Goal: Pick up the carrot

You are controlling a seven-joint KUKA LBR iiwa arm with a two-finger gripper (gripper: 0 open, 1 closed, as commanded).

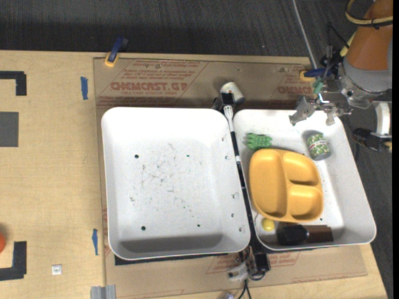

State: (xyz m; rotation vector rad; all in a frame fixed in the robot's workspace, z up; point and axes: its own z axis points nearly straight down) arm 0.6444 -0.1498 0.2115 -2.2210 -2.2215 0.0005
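Carrot (257, 141) was hard to make out with certainty: the only likely sign of it was a green leafy tuft lying in the right bin (358, 201), close to that bin's far left corner, just beside the divider between the bins and touching or nearly touching the far left edge of the yellow divided plate (287, 184); no orange body could be seen, and I could not tell whether it lay tucked under the plate. The gripper (315, 112) hung over the far right corner of the right bin, well apart from the tuft, its two grey fingers spread apart with nothing between them. The arm's orange band (369, 42) sat at the far right, beyond the bin's rim. Just near of the gripper, a small green-patterned can (318, 146) lay by the plate's far right corner. The plate took up the middle of the right bin. At its near left corner sat a small yellow ball (268, 225), and to the right of the ball a black and brown object (302, 234) lay along the near wall. The left bin (118, 167) stood beside it on a cardboard sheet (156, 80), with a blue clamp (115, 51) at the sheet's far left corner.
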